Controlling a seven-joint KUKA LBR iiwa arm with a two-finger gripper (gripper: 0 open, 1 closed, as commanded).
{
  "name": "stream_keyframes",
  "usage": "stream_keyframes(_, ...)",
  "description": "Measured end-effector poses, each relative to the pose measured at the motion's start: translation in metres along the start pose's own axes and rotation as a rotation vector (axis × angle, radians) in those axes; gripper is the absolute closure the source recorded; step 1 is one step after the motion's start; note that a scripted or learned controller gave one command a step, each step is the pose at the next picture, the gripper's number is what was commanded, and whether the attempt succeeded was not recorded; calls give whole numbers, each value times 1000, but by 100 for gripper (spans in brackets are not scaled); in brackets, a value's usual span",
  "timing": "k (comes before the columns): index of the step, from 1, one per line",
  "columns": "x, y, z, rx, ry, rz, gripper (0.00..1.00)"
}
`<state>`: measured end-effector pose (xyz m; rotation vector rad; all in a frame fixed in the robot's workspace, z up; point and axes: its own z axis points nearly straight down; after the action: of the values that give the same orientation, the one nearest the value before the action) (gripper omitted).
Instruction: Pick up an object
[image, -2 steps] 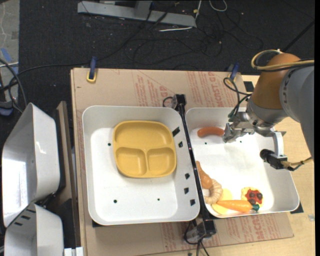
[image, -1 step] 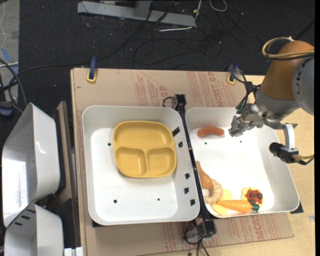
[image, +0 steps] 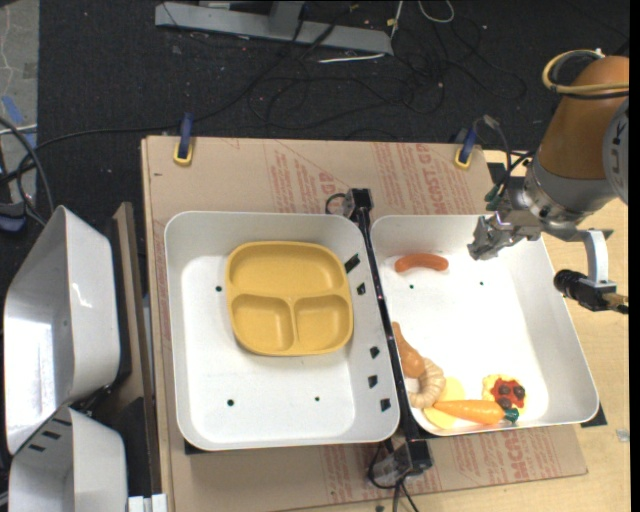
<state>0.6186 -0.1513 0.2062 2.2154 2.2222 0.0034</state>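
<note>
Nearest us, in the right bin (image: 560, 330), lie a toy carrot (image: 468, 409), a shrimp-like piece (image: 428, 383) and a small pizza slice (image: 506, 391), bunched at the front corner. Farther back a sausage (image: 421, 263) lies alone. Farther still, the gripper (image: 490, 240) hangs above the bin's far edge, apparently empty. We judge the approach step is in hand; next it must descend on one piece, likely the sausage. At this angle we cannot tell how the gripper is set.

Bench (image: 300, 165) w/ cardboard sheet carries two white bins (image: 200, 400).
</note>
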Motion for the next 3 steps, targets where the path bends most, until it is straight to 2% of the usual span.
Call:
stream_keyframes(1,48,-9,-13,5,2,-2,100)
stream_keyframes(2,105,-20,-8,6,2,-4,100)
stream_keyframes(3,159,-41,-20,6,2,-3,100)
